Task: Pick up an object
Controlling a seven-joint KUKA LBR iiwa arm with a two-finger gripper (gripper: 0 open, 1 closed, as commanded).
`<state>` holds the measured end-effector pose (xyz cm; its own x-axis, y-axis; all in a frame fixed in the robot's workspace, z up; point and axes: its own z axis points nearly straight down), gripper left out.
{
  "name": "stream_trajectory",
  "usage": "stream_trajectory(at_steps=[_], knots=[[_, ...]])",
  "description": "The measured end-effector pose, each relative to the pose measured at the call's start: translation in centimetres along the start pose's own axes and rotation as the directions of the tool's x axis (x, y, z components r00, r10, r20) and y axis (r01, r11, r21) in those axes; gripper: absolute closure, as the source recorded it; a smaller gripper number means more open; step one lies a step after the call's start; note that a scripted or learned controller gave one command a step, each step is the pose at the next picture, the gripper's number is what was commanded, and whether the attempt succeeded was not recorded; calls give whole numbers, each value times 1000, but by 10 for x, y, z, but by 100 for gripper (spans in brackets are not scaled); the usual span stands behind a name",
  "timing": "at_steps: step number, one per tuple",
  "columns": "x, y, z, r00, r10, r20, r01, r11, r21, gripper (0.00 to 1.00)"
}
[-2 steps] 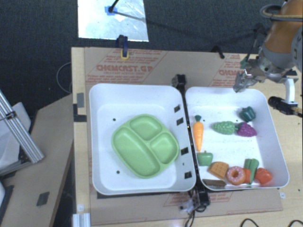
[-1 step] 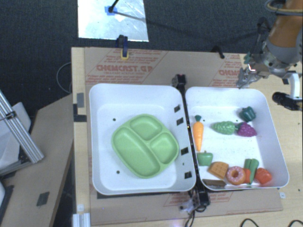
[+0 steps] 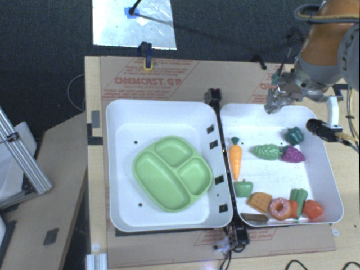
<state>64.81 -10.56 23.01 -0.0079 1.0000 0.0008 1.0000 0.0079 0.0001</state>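
Right bin, near edge: toy donut and tomato. Mid-bin: carrot, long axis running near-to-far; grapes. Far rim: gripper, finger state indeterminate, nothing seen held; all toys lie nearward of it.

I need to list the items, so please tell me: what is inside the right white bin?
The right bin holds a toy carrot, green vegetable, purple grapes, pink doughnut and other toys. Anything under the front pile is covered.

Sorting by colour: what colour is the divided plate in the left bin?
Light green plate, clearest in the camera view.
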Motion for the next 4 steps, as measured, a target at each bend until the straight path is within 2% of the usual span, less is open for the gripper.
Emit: stream_trajectory(at_steps=[1,3,4], knots=[[54,-26,0,1000,0,-1,0,1000,1,100],[145,-94,-12,1000,-1,-1,1,1000,2,100],[182,-135,-5,1000,3,0,-3,1000,2,100]])
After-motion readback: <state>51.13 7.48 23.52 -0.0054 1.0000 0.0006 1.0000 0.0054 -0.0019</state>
